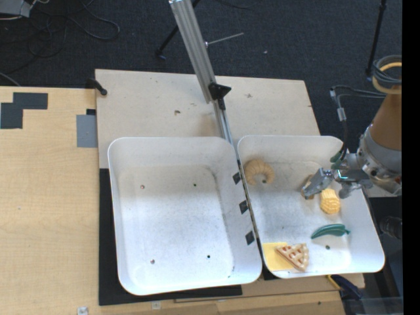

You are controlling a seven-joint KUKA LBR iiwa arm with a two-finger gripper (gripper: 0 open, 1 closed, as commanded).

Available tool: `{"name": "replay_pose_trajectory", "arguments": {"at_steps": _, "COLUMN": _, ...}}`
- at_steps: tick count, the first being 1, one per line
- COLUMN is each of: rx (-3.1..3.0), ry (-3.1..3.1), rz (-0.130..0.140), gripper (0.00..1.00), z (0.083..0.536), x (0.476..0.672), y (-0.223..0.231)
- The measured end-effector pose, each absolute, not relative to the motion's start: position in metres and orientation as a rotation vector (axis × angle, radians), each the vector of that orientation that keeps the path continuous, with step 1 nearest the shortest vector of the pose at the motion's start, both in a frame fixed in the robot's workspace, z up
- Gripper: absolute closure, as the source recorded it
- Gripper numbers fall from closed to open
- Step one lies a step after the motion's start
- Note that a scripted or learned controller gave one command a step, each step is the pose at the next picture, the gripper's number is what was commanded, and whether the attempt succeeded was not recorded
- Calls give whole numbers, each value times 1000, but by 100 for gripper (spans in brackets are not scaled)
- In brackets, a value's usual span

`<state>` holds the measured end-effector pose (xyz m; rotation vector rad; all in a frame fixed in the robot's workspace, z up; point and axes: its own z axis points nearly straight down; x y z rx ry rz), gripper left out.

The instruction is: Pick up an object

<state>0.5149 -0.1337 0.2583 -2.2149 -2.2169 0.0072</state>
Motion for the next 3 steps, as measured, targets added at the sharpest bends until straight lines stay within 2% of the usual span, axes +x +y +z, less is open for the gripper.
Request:
{"name": "replay_pose_trajectory", "arguments": {"at_steps": 1, "rx": -2221, "ry": -2217, "rz": 3, "gripper": 0, "z": 261, "x": 515, "y": -135}}
{"name": "replay_pose_trajectory", "arguments": {"at_steps": 2, "rx": -2217, "ry": -2215, "rz": 7, "gripper": 0, "z": 204, "x": 507, "y": -141}}
{"name": "replay_pose_trajectory", "arguments": {"at_steps": 3, "rx": -2217, "ry": -2215, "rz": 6, "gripper": 0, "z": 152, "x": 516, "y": -137}}
